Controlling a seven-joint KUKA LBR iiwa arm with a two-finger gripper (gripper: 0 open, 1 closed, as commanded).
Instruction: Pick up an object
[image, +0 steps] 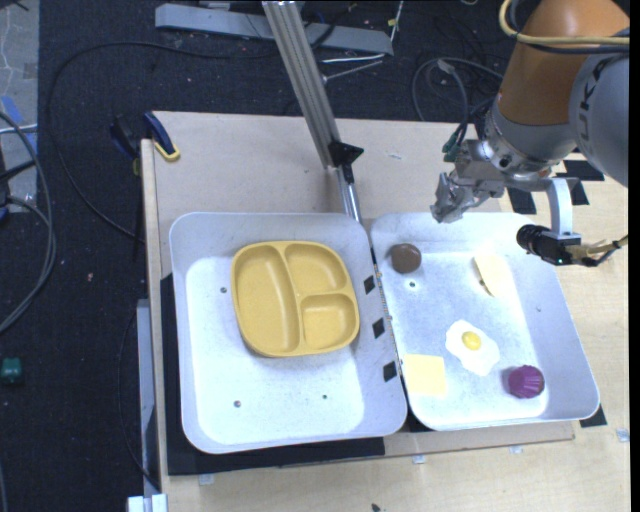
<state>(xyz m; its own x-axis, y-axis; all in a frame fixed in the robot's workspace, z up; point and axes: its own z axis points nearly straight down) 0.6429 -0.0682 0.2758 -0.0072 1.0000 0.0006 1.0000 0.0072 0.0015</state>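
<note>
the arm (560, 80) reached in from the upper right of the frame, and its jaws (450, 205) hung just past the top edge of the right bin (560, 330), above the surface rather than over any one item. whether the jaws were apart or together could not be told; the tip showed only as a dark grey lump, with nothing seen between the fingers.

the things to pick from all lay in the right bin, spread well apart, likely so each could be gripped without bumping a neighbour. a brown round piece (405, 258) sat near the bin's upper left corner and was closest to the jaws. a pale yellow wedge (492, 274) lay to its right. lower down were a fried egg (472, 345), a yellow square (425, 375) and a purple ball (524, 381) near the lower right corner.

the left bin (200, 400) held a yellow divided plate (295, 297), flat and roughly centred. judging by the height of the jaws, the pick was not yet begun.
</note>
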